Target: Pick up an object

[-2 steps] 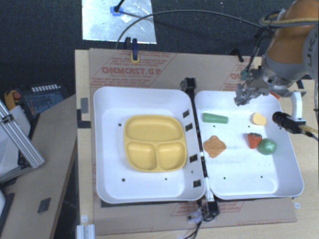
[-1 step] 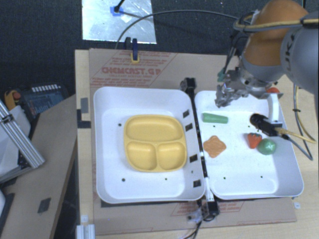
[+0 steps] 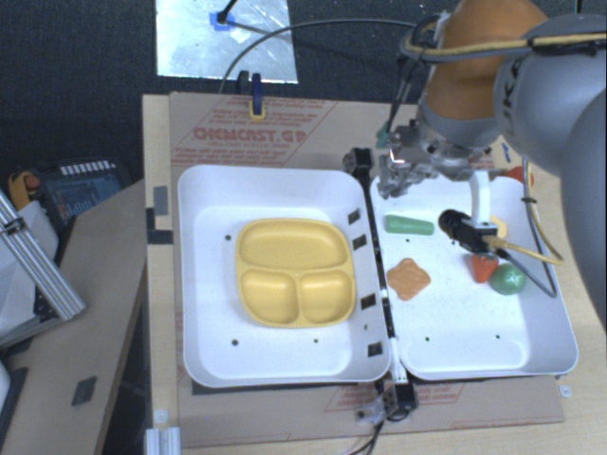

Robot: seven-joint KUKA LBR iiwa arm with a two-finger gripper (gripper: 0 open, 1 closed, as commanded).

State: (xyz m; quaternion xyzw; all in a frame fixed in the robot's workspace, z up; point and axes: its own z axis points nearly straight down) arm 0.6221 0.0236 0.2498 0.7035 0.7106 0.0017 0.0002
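Glossy yellow three-well tray (image 3: 292, 273) sits in the left bin (image 3: 204, 349); right bin (image 3: 493, 349) holds a flat orange wafer (image 3: 409, 278), a smooth green oblong (image 3: 409, 224) at its 12 o'clock; claw (image 3: 393, 180) hangs just beyond, grip unreadable.

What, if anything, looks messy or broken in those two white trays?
Nothing stands out. The yellow divided plate lies flat in the left bin; the green stick and orange piece lie loose but whole in the right bin.

My arm (image 3: 560, 83): cut off by the frame's edge at 3 o'clock.
Right bin (image 3: 474, 339): 1 o'clock corner hidden under my arm.
Yellow piece (image 3: 499, 226): mostly covered, kind unclear.
Red piece (image 3: 484, 269): top covered.
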